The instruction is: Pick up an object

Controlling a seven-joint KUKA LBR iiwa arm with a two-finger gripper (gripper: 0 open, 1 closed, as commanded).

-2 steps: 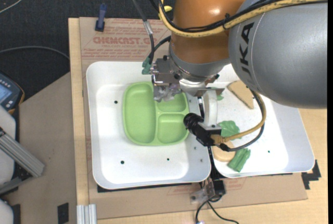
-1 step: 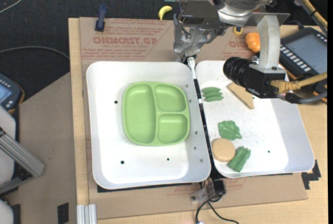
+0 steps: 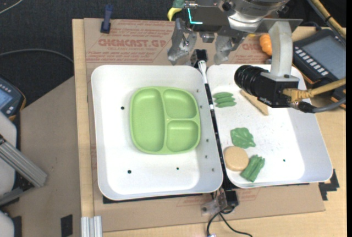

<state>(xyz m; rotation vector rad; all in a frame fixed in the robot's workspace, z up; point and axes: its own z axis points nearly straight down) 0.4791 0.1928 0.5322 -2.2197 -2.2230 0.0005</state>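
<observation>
Gripper (image 3: 199, 48) high above far rims of both bins, fingers apart, nothing between them. Candidate objects in right bin (image 3: 308, 172): cookie (image 3: 236, 158) touching bean bundle (image 3: 253, 167) (leaf (image 3: 242, 137) near). Risk: crowded pieces, fingers may pinch two or slip off.

A tray (image 3: 164, 120) lies in the left bin (image 3: 104, 120); the right bin (image 3: 308, 153) holds beans (image 3: 224, 99), a leaf (image 3: 242, 137) and a cookie (image 3: 236, 158).
</observation>
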